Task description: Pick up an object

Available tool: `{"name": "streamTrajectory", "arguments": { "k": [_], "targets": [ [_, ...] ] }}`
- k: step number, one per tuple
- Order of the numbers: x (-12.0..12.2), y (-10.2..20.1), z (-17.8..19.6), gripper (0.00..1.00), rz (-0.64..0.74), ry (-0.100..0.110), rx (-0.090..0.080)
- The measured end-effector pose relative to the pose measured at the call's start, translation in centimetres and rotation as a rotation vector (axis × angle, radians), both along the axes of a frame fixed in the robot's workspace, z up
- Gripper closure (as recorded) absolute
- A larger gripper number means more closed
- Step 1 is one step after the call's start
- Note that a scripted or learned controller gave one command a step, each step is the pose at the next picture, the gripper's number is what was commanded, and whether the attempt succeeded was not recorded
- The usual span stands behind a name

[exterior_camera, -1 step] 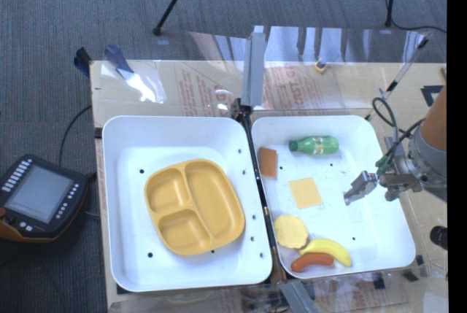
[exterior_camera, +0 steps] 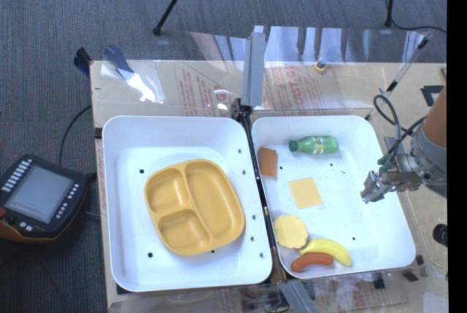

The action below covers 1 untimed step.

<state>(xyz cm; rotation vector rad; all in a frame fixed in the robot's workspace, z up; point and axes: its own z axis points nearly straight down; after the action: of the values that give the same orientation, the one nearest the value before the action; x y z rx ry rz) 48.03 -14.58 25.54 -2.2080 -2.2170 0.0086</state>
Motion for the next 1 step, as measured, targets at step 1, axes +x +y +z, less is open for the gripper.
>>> {"name": "streamTrajectory", "arguments": {
  "k": [1],
  "targets": [
    [-0.37,-1.99,2.17,1.0,-0.043,-0.008,-0.004]
  ]
}}
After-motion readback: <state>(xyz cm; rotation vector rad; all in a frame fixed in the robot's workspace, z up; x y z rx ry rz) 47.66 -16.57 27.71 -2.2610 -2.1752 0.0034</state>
